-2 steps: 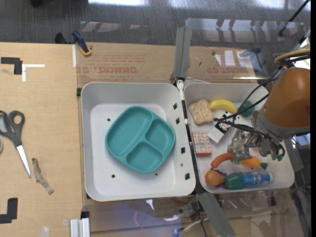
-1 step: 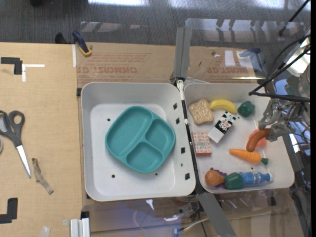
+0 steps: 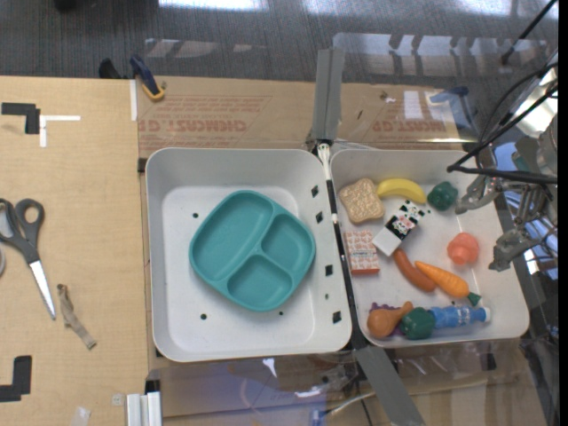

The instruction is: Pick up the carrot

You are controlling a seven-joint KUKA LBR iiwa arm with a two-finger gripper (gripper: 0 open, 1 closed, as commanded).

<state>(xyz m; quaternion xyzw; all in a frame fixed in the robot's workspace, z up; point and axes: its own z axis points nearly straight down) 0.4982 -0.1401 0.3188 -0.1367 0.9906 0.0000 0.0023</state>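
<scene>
The carrot (image 3: 441, 278) lies in the right bin (image 3: 510, 322); the hand (image 3: 495, 224) hangs beside it, fingers spread wide, holding nothing.

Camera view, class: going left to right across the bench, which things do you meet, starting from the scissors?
scissors → teal plate → cracker → banana → carrot → gripper

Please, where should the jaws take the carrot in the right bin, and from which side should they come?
Probably at the middle of the carrot, coming straight down from above. It lies flat and slanted in the right bin, so the jaws should close across its narrow width. The sausage touches its left end; the middle has more free room on both sides.
</scene>
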